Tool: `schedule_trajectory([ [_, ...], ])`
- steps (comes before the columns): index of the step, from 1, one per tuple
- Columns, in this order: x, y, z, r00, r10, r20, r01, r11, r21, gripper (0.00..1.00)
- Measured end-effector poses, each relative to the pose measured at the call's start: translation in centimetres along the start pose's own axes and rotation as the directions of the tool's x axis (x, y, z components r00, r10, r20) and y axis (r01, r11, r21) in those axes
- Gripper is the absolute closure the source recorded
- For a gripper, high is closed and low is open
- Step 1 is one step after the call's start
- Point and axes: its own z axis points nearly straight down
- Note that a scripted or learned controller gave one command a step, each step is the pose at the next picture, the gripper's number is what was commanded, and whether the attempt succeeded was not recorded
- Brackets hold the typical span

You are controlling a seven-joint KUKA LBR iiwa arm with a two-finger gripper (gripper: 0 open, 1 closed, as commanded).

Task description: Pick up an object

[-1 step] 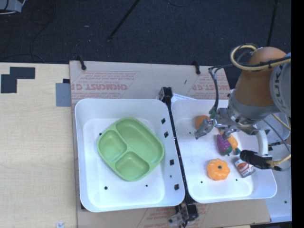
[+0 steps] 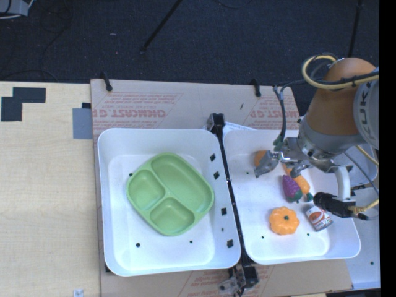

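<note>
Pumpkin (image 2: 284,220): an orange toy pumpkin is seen in the near part of the right bin (image 2: 297,255), standing apart from the other things.
Tin (image 2: 317,218): a small tin with a red and white label is found just to the right of the pumpkin, lying tilted on the bin floor.
Eggplant (image 2: 290,188): a purple toy eggplant is placed farther back than the pumpkin, near the middle of the right bin.
Carrot (image 2: 302,185): a small orange piece with a green end is seen against the eggplant's right side; whether the two are touching cannot be told.
Orange lump (image 2: 260,158): another orange thing is seen in the back left part of the right bin, just beside the pincer and partly hidden by it.
Pincer (image 2: 267,164): it is lowered into the back left part of the right bin, left of the eggplant; whether it is released, clenched or grasping the orange lump cannot be told.
Arm (image 2: 337,113): the grey arm with its orange band is brought in from the right, above the far right corner of the right bin.
Plate (image 2: 170,193): a green plate with three compartments is laid at a slant in the middle of the left bin (image 2: 117,252).
Bins: the two are set side by side, with a black strip (image 2: 226,190) between them.
Surface (image 2: 43,197): a pale wooden top is seen at the left, and a cardboard sheet (image 2: 148,107) is spread under the bins.
</note>
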Motion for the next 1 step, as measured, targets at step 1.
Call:
schedule_trajectory([
  [1,0.18,-0.69,4.51,1.000,0.000,0.000,0.000,1.000,0.004,0.00],
])
